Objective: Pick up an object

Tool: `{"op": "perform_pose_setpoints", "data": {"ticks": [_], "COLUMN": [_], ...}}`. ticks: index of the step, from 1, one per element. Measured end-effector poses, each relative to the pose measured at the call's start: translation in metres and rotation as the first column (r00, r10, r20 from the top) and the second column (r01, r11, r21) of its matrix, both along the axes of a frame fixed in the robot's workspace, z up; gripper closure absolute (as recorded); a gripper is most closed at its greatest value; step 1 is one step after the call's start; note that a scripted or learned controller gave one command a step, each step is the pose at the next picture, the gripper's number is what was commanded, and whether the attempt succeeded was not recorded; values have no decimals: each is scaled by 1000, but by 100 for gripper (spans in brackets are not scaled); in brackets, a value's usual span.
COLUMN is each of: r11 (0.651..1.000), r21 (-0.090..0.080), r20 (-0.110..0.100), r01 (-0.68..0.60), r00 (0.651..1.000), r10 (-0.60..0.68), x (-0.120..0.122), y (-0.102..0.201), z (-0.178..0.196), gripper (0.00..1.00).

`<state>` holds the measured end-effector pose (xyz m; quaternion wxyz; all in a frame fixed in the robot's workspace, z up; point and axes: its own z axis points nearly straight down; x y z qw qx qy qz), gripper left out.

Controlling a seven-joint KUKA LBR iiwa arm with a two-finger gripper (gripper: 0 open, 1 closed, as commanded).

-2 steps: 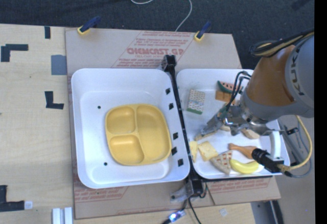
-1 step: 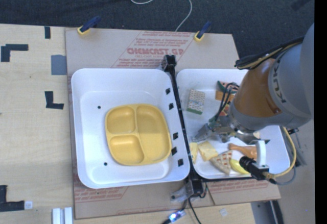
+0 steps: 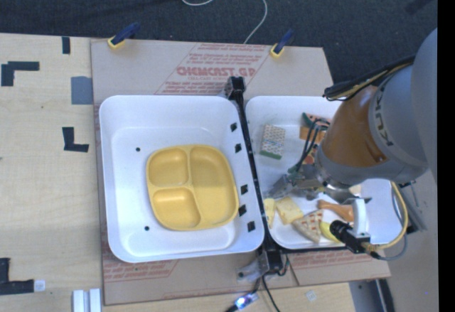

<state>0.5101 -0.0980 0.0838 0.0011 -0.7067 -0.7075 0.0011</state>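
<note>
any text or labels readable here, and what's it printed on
"CHEMCAST GP" reads, a little blurred, in red on the brown cardboard sheet under the two bins.
Smaller red lines above and below that word on the cardboard: too blurred to read.
Faint red print on the cardboard strip below the left bin: too small to read.
Black marks on the wooden bench: shapes, not letters.

Both white bins look like smooth moulded plastic with a soft sheen. The yellow divided tray in the left bin is plastic too, matt to faintly glossy. Under the bins lies a sheet of brown cardboard (printed in red, dull and papery) on a pale wood-grain bench. The arm has a smooth grey shell and a satin orange band.
</note>
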Motion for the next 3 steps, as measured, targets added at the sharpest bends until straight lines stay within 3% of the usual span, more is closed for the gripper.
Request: {"op": "perform_pose_setpoints", "data": {"ticks": [1, 3], "r11": [1000, 1000], "r21": [0, 0], "r20": [1, 6], "r01": [1, -2], "r00": [1000, 1000], "r10": [-1, 2], "x": [0, 8], "y": [0, 10], "z": [11, 123], "gripper": [100, 100]}}
